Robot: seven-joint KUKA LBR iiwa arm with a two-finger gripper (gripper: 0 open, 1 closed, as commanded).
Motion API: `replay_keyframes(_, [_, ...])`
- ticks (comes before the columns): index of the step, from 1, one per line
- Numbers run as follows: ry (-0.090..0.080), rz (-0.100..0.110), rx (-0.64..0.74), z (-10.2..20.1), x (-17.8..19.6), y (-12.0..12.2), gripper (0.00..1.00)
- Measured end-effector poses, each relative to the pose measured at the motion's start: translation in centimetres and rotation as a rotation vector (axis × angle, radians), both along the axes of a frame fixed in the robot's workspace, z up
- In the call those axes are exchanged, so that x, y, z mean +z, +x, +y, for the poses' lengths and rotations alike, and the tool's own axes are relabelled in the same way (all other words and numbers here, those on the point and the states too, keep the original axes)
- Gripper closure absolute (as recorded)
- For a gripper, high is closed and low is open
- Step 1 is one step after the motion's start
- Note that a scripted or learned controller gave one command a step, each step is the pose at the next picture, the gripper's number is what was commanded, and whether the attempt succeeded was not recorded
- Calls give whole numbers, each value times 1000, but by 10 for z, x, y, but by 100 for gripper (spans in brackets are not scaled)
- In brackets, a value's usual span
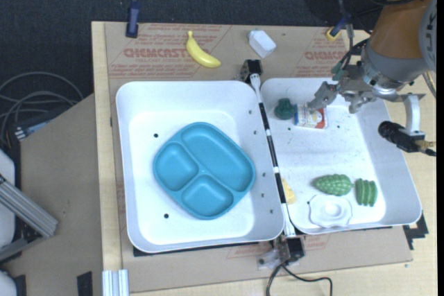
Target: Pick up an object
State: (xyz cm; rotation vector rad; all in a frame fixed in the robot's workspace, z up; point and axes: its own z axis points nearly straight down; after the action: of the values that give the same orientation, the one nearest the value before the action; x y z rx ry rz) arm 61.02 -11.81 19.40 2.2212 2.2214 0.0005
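jaws [341,95] above speckled right bin [388,170]

blue tray [202,168]: glossy plastic | bins [139,114]: smooth white plastic | bench [166,52]: matt cardboard

Tool [340,95] over right bin [388,170], blue tray [202,168]
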Motion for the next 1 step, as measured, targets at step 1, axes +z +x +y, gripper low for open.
replay_keyframes(1, [-1, -7, 2, 21, -101, 58, 0])
